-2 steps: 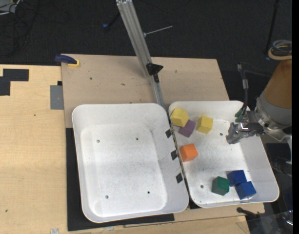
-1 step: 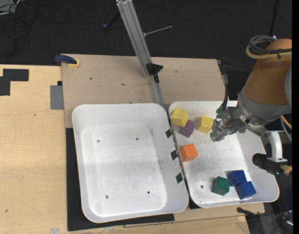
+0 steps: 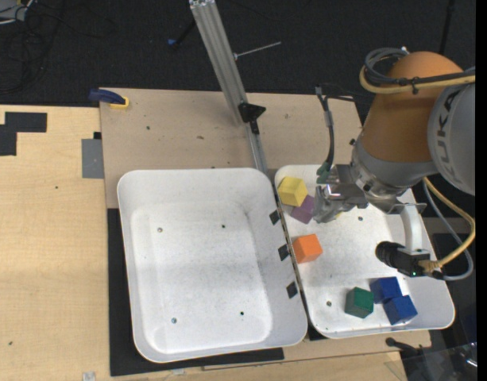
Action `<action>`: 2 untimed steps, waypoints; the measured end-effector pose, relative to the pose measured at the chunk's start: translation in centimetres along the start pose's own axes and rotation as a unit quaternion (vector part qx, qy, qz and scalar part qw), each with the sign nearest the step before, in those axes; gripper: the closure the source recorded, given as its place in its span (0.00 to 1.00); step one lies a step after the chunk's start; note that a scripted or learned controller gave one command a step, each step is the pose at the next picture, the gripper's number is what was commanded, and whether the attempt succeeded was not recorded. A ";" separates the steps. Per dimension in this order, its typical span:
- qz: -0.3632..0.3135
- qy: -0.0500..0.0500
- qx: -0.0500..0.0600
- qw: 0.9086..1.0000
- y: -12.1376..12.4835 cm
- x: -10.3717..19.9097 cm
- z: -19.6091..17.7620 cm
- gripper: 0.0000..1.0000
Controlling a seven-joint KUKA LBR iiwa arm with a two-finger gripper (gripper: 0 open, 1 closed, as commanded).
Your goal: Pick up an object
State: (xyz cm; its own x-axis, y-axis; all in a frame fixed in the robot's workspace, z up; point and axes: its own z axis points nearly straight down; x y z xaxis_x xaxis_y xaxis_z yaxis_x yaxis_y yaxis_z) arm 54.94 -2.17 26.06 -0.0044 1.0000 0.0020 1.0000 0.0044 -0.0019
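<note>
Blocks lie scattered in the right bin [image 3: 434, 317], and any of them could serve the task. A yellow block [image 3: 291, 190] sits at the bin's far left corner, with a purple block [image 3: 304, 209] touching it on its near right side. An orange block [image 3: 307, 248] rests nearer, close to the bin's left wall and apart from the purple one. Toward the near edge a green block [image 3: 358, 302] stands just left of two blue blocks [image 3: 393, 298], which touch each other.

The gripper [image 3: 329, 205] hangs low over the far left part of the right bin, just right of the purple block and close to the yellow one. Its metal parts blur together against the white floor, so I cannot tell how it is set, nor whether it touches the purple block. No block can be seen held in it. The arm [image 3: 406, 125], with its orange band, comes in from the right and covers the bin's far right corner. A black cable end [image 3: 398, 257] hangs over the right side of that bin.

The left bin [image 3: 148, 205] lies beside the right one, their walls meeting at a row of small black clips [image 3: 284, 251]. A slanted aluminium bar [image 3: 223, 62] rises from the bench [image 3: 171, 133] beyond the bins.
</note>
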 end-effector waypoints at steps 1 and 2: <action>0.000 0.000 0.002 1.000 0.1 5.5 1.3 1.00; 0.001 0.000 0.002 1.000 1.2 10.5 3.0 1.00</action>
